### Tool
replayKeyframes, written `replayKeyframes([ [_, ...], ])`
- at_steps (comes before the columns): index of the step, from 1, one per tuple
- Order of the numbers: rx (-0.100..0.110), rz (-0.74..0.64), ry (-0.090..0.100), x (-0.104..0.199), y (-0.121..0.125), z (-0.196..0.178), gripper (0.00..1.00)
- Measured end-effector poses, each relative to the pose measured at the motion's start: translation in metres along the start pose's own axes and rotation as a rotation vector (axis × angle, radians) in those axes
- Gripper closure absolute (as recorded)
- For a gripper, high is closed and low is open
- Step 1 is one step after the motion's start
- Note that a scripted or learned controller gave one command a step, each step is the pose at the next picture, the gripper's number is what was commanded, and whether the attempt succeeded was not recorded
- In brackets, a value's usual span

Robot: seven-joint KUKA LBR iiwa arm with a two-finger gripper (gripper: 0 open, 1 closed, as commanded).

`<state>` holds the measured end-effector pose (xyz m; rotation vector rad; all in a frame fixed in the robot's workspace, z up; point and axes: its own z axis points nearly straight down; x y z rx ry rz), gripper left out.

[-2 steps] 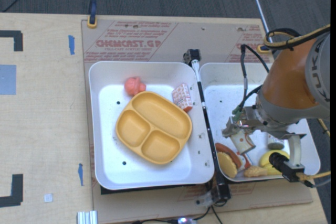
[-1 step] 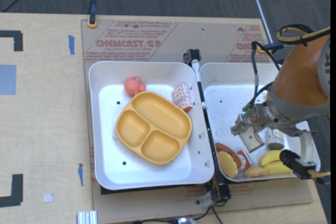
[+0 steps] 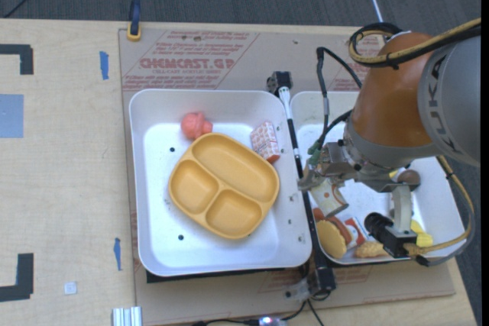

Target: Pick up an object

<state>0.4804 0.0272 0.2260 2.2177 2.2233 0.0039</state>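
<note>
Fingers of the gripper are hidden under the wrist, so I cannot tell their state; it hangs over the right bin, above toy food. The left bin holds a yellow divided plate, a pink ball and a red-patterned packet.

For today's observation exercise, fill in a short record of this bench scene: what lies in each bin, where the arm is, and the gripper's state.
left bin: yellow divided plate, pink ball, small red-and-white packet
plate position: middle of the left bin, lying flat
right bin: a pile of small toy food items, partly hidden by the arm
arm: over the right bin
gripper: low over the right bin's left side; state cannot be judged
</note>
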Motion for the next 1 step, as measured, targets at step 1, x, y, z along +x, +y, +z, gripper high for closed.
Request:
replayKeyframes([
  [1,0.001,0.003,-0.003,-0.0754,0.0581,0.0416,1.00],
])
